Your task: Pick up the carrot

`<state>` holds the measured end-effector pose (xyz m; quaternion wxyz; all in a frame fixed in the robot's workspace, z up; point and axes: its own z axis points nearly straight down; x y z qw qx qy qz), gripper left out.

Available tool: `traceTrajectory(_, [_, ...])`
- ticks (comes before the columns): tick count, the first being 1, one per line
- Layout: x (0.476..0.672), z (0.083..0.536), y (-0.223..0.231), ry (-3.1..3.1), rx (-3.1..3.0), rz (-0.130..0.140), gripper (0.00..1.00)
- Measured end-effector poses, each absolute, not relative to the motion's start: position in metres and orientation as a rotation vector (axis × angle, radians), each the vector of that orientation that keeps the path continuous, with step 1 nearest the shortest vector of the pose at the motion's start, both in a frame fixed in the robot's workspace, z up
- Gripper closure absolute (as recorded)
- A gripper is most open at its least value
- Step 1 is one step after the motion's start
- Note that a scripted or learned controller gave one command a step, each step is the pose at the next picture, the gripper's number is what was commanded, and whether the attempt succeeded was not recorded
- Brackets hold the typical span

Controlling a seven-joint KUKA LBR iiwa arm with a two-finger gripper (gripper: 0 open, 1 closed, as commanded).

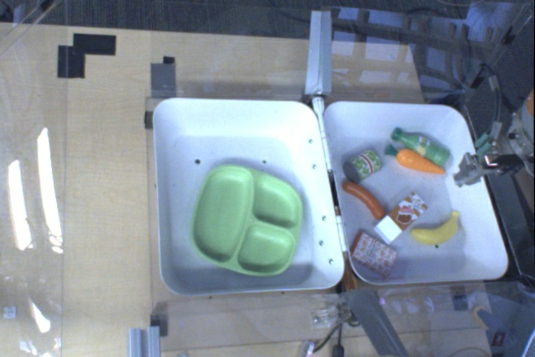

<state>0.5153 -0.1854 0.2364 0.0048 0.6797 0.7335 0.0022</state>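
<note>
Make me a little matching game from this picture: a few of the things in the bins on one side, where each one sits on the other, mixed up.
Things:
1. carrot
2. banana
3. green plate
4. sausage

Places:
A. alone in the left bin
B. beside the green bottle
C. near the right bin's front right corner
D. just below the can

Pairs: 1-B, 2-C, 3-A, 4-D

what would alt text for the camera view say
An orange carrot lies in the right white bin beside a green bottle, with a can, sausage, banana and two small cartons nearby. The claw sits at that bin's right edge. The left bin holds a green divided plate.
</note>
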Motion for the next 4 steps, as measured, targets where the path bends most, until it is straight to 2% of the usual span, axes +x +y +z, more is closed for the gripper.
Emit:
traceTrajectory(1, [0.569,0.182,-0.193,1.407,2.806,0.003,1.0])
traceTrajectory(2, [0.582,0.191,-0.151,0.997,2.978,0.002,1.0])
traceTrajectory(3, [0.588,0.208,-0.125,0.447,3.108,0.005,1.0])
traceTrajectory(4, [0.588,0.208,-0.125,0.447,3.108,0.004,0.0])
